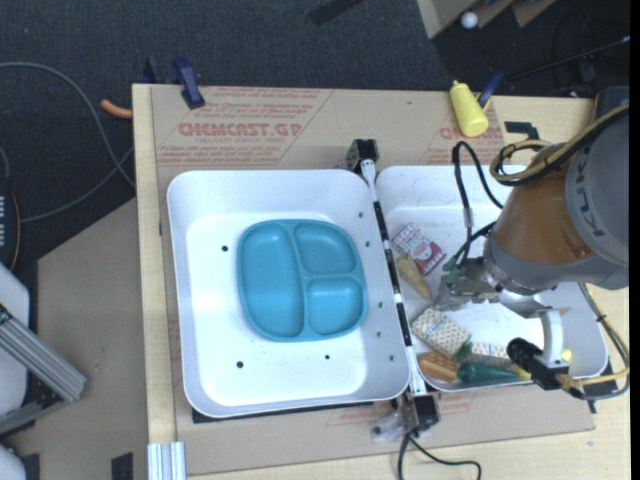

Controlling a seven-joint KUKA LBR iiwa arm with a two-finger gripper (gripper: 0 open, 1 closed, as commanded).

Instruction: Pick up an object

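Hand (pixel 462 286): low in right bin (pixel 440 190), near its left wall; finger state cannot be told.
Objects: patterned packet (pixel 441 330) just below hand; pink-and-white packet (pixel 416 247) above-left.
Left bin (pixel 200 268): holds blue divided tray (pixel 300 278), well apart.
Counter (pixel 150 168): bare margin beyond bins.

Bright, even overhead light whitens the two bins (pixel 200 258) almost to glare — shadows soft and short, the dark floor (pixel 70 28) dim, fine detail slightly grainy.
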